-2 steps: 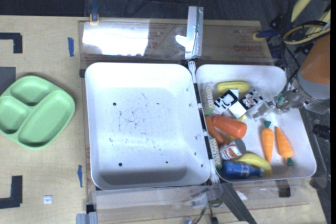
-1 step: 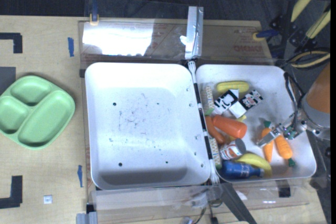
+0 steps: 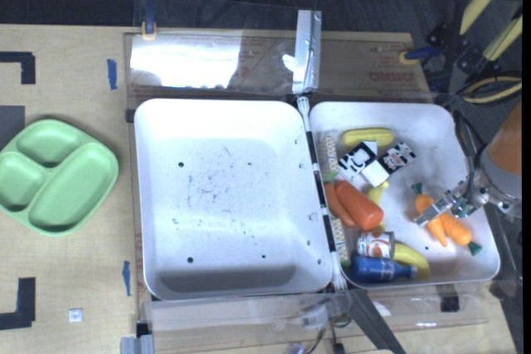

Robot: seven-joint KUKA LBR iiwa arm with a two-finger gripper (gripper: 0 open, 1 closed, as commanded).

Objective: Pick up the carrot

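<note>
Camera view: claw low in right bin, at the carrot.
Carrot lies near the bin's right wall, touching the claw tips; whether the claw stands wide or closed cannot be told. Left bin alongside.

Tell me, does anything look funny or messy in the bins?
A bit messy. All the toys are heaped in the right bin: an orange bottle lies on its side, and a can, a blue bottle and a banana are jumbled together. The claw is down by the carrot.
</note>
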